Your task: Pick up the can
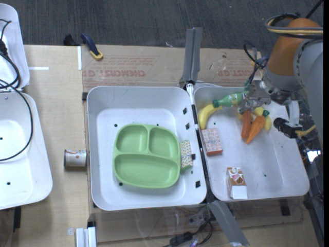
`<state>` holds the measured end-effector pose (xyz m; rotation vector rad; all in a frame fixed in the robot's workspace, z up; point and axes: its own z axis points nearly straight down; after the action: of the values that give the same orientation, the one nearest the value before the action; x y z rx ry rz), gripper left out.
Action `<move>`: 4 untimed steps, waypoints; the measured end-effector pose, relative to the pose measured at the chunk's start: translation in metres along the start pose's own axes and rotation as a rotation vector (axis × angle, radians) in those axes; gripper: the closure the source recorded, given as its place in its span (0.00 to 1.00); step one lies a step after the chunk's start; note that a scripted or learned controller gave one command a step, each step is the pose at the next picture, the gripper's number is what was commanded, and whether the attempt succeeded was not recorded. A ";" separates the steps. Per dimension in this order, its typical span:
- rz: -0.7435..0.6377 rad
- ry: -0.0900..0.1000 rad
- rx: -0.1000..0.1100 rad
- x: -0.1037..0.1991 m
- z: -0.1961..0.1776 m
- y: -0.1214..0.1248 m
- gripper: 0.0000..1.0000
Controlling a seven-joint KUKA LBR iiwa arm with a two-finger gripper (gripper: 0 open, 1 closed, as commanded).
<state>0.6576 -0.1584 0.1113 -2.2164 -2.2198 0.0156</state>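
Can (75,159) lies on its side at lower left, outside both bins, while the gripper (250,105), grip state unclear, hovers over carrots (251,128) at upper right.

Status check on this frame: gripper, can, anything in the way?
Gripper over right bin, at carrots; grip unclear. Can on bench, outside left bin. Nothing around can.
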 end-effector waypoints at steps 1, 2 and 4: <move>0.000 0.000 0.001 0.000 0.000 0.000 0.00; 0.057 0.003 -0.010 0.037 -0.020 -0.041 0.00; -0.015 0.003 -0.007 0.094 -0.079 -0.086 0.00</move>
<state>0.5721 -0.0646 0.1910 -2.2022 -2.2381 0.0039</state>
